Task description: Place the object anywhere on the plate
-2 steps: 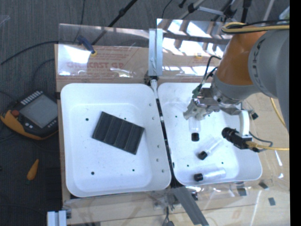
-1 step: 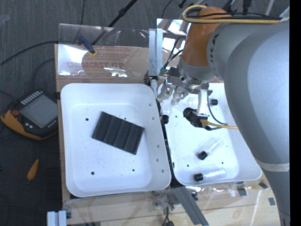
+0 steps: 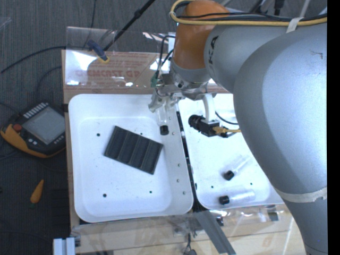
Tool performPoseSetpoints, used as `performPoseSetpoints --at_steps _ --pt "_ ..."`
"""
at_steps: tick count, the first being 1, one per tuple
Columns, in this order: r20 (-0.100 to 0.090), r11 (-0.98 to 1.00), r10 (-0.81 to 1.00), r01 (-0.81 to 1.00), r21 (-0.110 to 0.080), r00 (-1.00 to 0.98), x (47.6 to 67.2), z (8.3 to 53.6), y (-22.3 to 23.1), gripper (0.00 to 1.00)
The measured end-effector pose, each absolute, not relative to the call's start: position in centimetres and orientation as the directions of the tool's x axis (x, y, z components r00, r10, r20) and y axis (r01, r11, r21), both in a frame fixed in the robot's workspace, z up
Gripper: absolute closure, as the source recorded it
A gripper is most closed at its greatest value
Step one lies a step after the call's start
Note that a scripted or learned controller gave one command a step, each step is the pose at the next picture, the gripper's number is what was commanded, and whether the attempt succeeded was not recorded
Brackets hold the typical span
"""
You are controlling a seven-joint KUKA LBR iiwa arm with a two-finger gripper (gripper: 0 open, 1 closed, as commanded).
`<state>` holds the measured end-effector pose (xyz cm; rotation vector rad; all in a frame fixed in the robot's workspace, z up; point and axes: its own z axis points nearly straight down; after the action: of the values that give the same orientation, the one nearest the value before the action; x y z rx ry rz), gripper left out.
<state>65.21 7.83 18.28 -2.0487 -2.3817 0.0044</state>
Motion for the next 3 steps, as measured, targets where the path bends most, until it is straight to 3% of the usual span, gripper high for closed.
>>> performPoseSetpoints --at_steps 1,2,3 --pt "-0.002 0.533 0.846 0.846 0.0 -0.533 66.9 27.4 12.4 1.0" --pt "-0.002 0.884 0.468 0.468 0.002 -0.884 66.9 28.8 16.7 1.0" --pt "-0.003 0.96 0.281 0.281 0.001 -0.96 65.0 34.3 23.3 1.0"
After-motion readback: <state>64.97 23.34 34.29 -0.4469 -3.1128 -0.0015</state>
